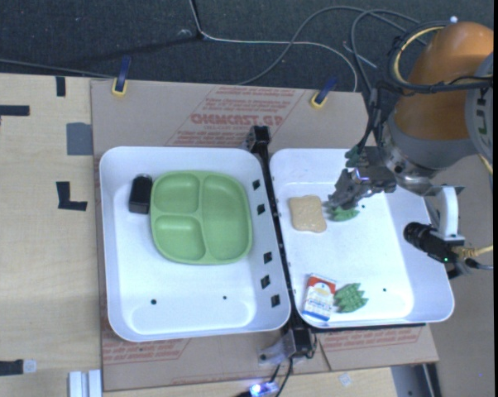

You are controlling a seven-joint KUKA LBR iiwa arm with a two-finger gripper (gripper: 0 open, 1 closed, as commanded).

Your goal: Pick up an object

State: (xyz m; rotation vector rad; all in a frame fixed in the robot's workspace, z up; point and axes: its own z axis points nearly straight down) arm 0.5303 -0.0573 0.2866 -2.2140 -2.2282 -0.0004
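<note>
**Closing on the green piece in the right bin**

Nearest the camera, along the front of the right bin point(398, 308), lie a small red-and-white carton point(318, 295) and a green leafy toy point(350, 298), touching or nearly so. Both sit well apart from the arm's work.

Further in, a tan bread slice point(307, 214) lies flat near the bin's left wall. Just beside it on the right is a small green piece point(343, 214), and the end effector point(348, 193) is down right over it, at its upper edge. Whether its fingers are apart or together cannot be told from this angle, nor whether the green piece is between them.

In my judgement the green piece is the target and the step is the grasp itself. To do it well, the fingers should straddle the piece alone and stay off the bread, which is close enough to be nudged or pinched along. The piece looks low and small, so the tips likely need to reach nearly to the bin floor before closing, then lift straight up.

In the left bin point(121, 246), a green divided plate point(202, 217) and a black block point(140, 194) play no part.
</note>
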